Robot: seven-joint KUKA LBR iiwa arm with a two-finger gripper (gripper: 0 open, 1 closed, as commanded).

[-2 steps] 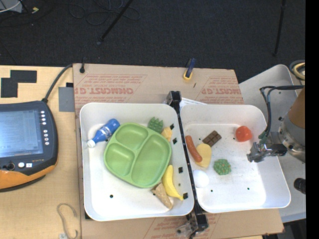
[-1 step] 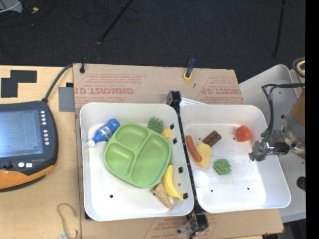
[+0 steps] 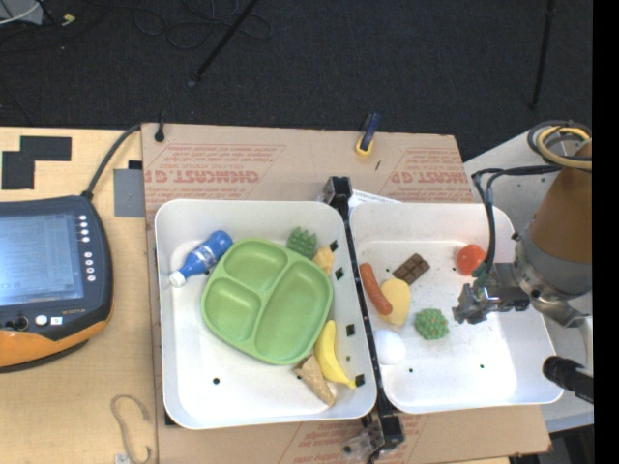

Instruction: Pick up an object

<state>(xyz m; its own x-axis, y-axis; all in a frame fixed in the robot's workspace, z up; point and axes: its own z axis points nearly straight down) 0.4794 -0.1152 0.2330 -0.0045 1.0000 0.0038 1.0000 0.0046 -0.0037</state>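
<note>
My gripper hangs low over the right bin, near its right side; the fingers are too dark and small to read. A green broccoli piece lies just left of it, and a red tomato sits just behind it. Further left in that bin are a brown chocolate bar, a yellow lemon-like piece, a red sausage and a white egg. Nothing shows between the fingers.
The left bin holds a green divided plate, a blue bottle, a banana, a green block and a tan piece. A tablet lies at far left. Black cables run by the arm.
</note>
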